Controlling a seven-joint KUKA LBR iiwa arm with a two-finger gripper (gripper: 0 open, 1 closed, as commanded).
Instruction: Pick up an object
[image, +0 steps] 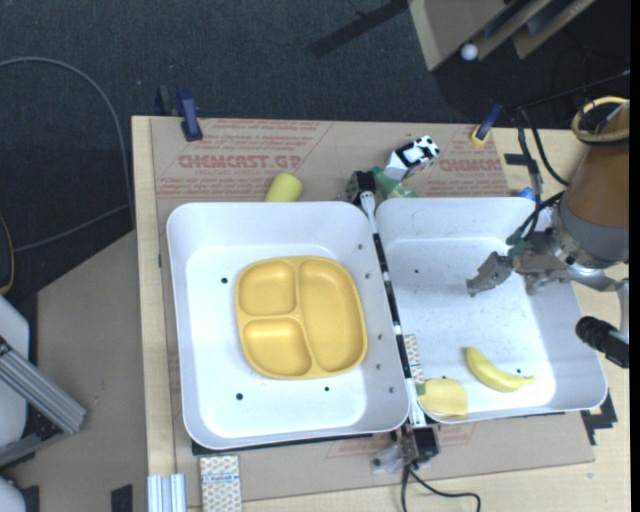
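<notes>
A yellow banana (497, 371) lies in the right bin (440, 300), near its front right corner. My gripper (517, 278) hangs over the middle right of that bin, behind the banana and apart from it. It is open, and its two grey fingers (488, 274) are spread with nothing between them. A small yellow object (443, 397) rests at the front left corner of the right bin, on the rim. The grey arm with its orange band (603, 190) comes in from the right.
A yellow divided plate (299, 316) sits in the middle of the left bin (200, 300). Behind the bins, on the board, lie a yellow piece (284, 187) and a black-and-white toy (415, 155). Blue clamps (187, 113) hold the board's far edge.
</notes>
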